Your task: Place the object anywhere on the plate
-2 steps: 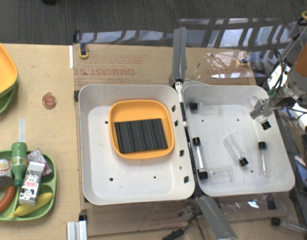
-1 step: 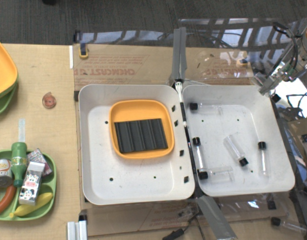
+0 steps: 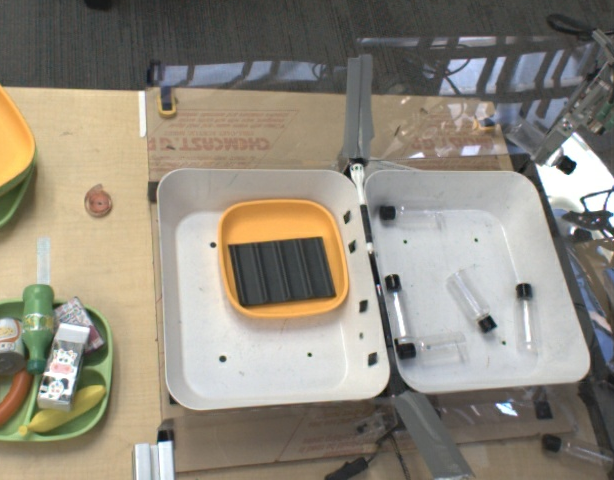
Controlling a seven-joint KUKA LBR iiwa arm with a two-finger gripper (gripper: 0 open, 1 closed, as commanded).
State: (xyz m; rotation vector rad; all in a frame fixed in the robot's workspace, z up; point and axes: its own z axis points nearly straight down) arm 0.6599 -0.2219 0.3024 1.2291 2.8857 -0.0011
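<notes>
I see two white bins: the left bin (image 3: pixel 187 368) carries an orange plate (image 3: pixel 283 218), and on the plate lies a dark grey ribbed block (image 3: pixel 283 271) with parallel grooves. In the right bin (image 3: pixel 557 358) the clear tubes (image 3: pixel 471 301) have black caps. The surface (image 3: pixel 87 148) is light tan, and a brown cardboard sheet (image 3: pixel 227 133) with reddish printed letters lies behind the bins. On the far left I see a green tray (image 3: pixel 87 408) with a green bottle (image 3: pixel 37 323), a yellow banana (image 3: pixel 62 413) and a red sausage (image 3: pixel 9 398), and above it an orange dish (image 3: pixel 7 138) on a green one. The floor (image 3: pixel 287 13) is dark grey
</notes>
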